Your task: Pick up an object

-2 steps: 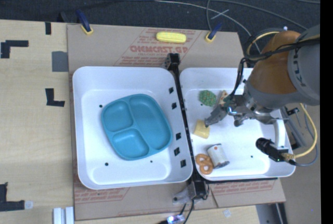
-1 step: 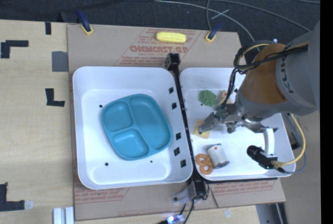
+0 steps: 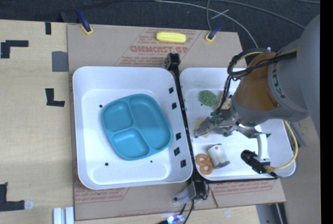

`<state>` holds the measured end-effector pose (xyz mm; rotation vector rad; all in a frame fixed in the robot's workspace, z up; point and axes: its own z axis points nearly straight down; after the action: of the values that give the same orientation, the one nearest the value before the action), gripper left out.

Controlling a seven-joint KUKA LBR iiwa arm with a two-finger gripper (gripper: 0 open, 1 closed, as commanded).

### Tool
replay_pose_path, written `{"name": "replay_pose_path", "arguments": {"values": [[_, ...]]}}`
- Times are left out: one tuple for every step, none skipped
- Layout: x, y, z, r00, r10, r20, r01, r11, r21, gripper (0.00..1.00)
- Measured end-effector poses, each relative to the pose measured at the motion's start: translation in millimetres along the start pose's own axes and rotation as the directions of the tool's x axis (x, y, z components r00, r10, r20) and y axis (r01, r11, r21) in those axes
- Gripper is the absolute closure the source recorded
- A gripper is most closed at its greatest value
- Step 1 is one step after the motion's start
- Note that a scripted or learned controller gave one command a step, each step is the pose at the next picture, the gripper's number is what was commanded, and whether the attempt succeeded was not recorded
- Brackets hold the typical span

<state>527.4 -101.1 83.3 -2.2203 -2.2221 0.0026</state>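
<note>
My gripper point(image 3: 204, 128) hangs low over the left part of the right bin point(image 3: 276, 168), on the grey arm with its orange band point(image 3: 256, 87). A small green broccoli piece point(image 3: 207, 97) lies just beyond it toward the back of the bin. A brown pretzel point(image 3: 204, 163) and a small white cylinder with a dark end point(image 3: 217, 155) lie in front of the gripper near the bin's front wall. I see nothing held in the gripper.
A blue divided plate point(image 3: 136, 126) lies in the left bin point(image 3: 83, 113). A yellow corn-like piece point(image 3: 170, 37) rests on the cardboard behind the bins. A black divider point(image 3: 179, 113) runs between the bins. Cables trail over the arm and the right bin's edge.
</note>
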Motion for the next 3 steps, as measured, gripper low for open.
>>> {"name": "replay_pose_path", "arguments": {"values": [[-0.2, 0.7, -11.9, 1.000, 0.000, 0.001, 0.000, 1.000, -0.002, 1.00], [-10.0, -2.3, -63.5, 1.000, 0.001, 0.000, -0.001, 1.000, -0.004, 1.00], [-4.7, -9.7, -119.9, 1.000, -0.001, 0.000, 0.001, 1.000, -0.005, 1.00]]}}
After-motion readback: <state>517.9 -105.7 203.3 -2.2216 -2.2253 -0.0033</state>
